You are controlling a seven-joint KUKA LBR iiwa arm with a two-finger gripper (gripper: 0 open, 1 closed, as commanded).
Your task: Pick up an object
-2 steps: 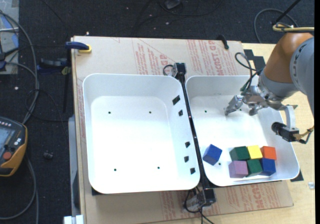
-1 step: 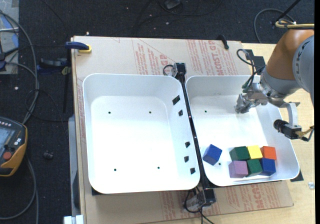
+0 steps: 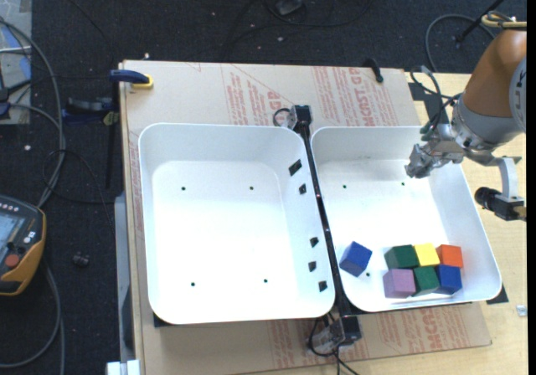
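The loose blue cube (image 3: 356, 259) sits turned diamond-wise in the right shallow white bin (image 3: 368, 156), 1 corner toward the bin's near rim; being a cube, it has no long axis. Just beside it, 6 coloured blocks (image 3: 423, 269) cluster in 2 rows. The claw (image 3: 418, 162) hovers at the bin's far right, well apart from them; its state I cannot tell.
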